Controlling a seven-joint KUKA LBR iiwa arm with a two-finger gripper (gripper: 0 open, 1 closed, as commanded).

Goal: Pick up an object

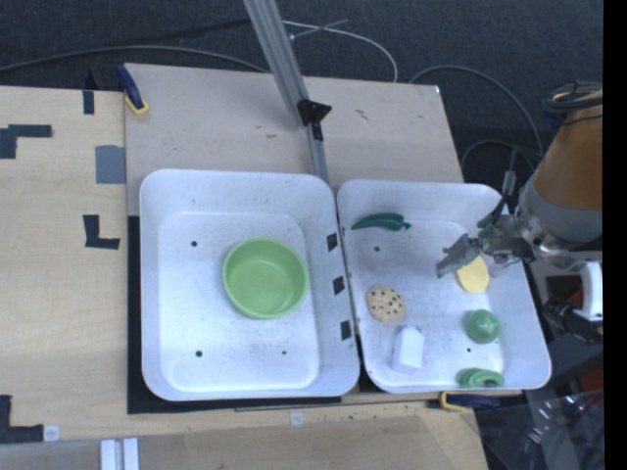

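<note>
My gripper [477, 258] reaches into the right bin [431, 199] from the right and is low over its right side. Its jaws look spread apart. A yellow piece [474, 278] lies on the bin floor directly under them, partly covered by the gripper; I cannot tell whether they touch it. Other objects in this bin are a dark green pepper-like piece [380, 222] at the back, a chocolate-chip cookie [385, 304], a white block [408, 349], a green ball [481, 326] and a green ring-shaped item [480, 378] at the front edge.
The left bin [167, 360] holds a light green bowl [265, 278] near its middle. A grey pole [284, 57] slants down to the gap between the bins at the back. Cables lie on the dark floor behind the bench.
</note>
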